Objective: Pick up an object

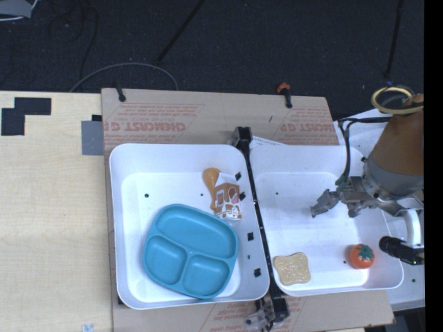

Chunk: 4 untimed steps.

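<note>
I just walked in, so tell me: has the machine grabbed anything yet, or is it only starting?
Nothing looks picked up yet. The gripper hangs over the right bin with nothing between its fingers. The toast slice and the orange tomato toy lie on that bin's floor. The whole pick is left: lowering onto one thing, closing and lifting.

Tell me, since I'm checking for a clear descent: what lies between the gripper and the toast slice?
Nothing: in the camera view, bare white floor of the right bin separates the gripper from the toast slice.
</note>
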Tool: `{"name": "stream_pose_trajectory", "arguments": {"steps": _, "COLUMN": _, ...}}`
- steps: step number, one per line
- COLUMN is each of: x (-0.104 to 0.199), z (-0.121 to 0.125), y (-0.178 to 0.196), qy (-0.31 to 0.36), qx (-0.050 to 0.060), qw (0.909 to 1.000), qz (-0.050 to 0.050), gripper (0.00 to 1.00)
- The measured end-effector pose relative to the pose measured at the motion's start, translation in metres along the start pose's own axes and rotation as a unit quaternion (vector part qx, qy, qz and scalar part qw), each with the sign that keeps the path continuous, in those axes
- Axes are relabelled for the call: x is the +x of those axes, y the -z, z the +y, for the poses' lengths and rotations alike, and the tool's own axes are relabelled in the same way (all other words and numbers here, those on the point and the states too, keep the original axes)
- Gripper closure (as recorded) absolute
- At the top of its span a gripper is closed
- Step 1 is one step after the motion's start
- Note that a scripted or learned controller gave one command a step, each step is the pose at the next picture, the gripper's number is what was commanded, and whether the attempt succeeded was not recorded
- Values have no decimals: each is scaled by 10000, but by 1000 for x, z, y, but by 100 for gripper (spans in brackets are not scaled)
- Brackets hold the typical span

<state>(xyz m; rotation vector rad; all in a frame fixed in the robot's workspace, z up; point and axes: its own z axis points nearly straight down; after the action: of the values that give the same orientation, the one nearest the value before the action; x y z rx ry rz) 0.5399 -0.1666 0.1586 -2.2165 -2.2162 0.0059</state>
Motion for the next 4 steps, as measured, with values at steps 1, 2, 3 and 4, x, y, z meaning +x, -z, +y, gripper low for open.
{"name": "stream_pose_trajectory", "arguments": {"steps": 1, "x": 9, "z": 2, "y": -58, "qy": -7, "qx": -2, "qw": 10000, "qz": 2, "gripper": 0}}
{"name": "stream_pose_trajectory", "arguments": {"steps": 2, "x": 8, "z": 3, "y": -45, "qy": -37, "qx": -12, "qw": 10000, "qz": -4, "gripper": 100}}
{"name": "stream_pose_trajectory", "arguments": {"steps": 3, "x": 10, "z": -7, "y": 9, "qy": -29, "qx": -46, "qw": 10000, "qz": -12, "gripper": 100}}
{"name": "stream_pose_trajectory", "arguments": {"steps": 4, "x": 10, "z": -7, "y": 62, "qy": 6, "qx": -50, "qw": 10000, "qz": -15, "gripper": 100}}
